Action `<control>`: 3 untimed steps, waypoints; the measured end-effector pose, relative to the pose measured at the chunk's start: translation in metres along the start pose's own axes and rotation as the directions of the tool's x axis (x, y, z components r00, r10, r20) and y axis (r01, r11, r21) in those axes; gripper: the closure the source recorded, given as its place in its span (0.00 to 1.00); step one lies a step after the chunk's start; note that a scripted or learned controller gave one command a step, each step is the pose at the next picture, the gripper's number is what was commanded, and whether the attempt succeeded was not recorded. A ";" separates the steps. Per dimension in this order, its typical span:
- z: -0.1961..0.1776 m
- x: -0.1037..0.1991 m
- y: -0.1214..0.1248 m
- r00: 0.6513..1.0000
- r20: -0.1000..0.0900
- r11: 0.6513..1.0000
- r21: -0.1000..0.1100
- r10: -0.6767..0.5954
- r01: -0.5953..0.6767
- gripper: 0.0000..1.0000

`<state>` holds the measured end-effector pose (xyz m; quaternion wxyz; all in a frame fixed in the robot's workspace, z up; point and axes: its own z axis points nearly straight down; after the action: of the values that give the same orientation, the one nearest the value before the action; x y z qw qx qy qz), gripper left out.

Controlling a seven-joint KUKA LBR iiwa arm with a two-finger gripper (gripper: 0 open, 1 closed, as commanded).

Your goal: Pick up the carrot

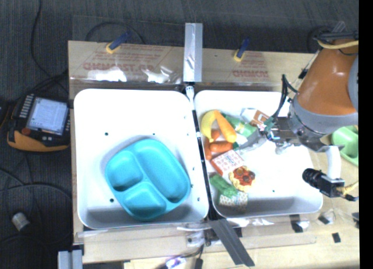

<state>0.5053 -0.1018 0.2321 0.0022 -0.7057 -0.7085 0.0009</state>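
Hovering just right of the carrot (223, 126) in the right bin (285, 198), the gripper (260, 135) has an undeterminable open-or-closed state.

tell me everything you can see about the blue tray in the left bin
The blue tray is a turquoise, rounded-rectangle dish that looks like moulded plastic, split into three compartments: one long section along its upper right side and two smaller ones toward the lower left. It lies flat, right way up, turned at a slant to the bin walls. It sits on the floor of the left bin, toward the near right corner, and it touches nothing besides the bin.
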 end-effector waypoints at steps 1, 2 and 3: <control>0.130 -0.005 0.075 1.000 0.001 1.000 -0.005 0.014 -0.014 0.00; 0.144 -0.010 0.123 0.979 -0.018 0.978 0.045 -0.204 0.205 0.00; 0.134 -0.009 0.130 0.977 -0.005 0.977 0.013 -0.214 0.214 1.00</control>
<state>0.6349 -0.1103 0.0977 0.0083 -0.6252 -0.7804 0.0040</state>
